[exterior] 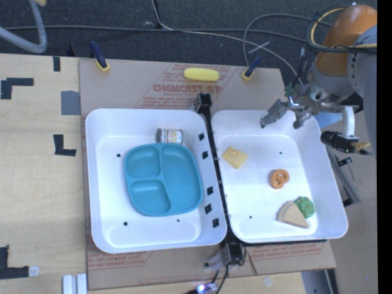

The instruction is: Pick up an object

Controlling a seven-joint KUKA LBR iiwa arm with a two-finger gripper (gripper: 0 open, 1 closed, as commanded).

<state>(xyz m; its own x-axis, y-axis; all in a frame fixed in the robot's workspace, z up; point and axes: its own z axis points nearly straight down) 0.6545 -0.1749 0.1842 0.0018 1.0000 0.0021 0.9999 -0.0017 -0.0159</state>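
Nearest the camera, a sandwich wedge (293,215) sits by the right bin's (331,182) front right corner. Released and holding nothing, the claw (283,116) hangs over the bin's back edge; the wedge lies frontward, diagonal.

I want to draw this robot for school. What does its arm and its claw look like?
The arm is grey with a rounded orange band near the top. Thin black and pale cables loop around that orange part. At its end sits the gripper, made of dark grey metal with two thin fingers that look like little prongs. A white piece with a black fitting sticks out beside the wrist.
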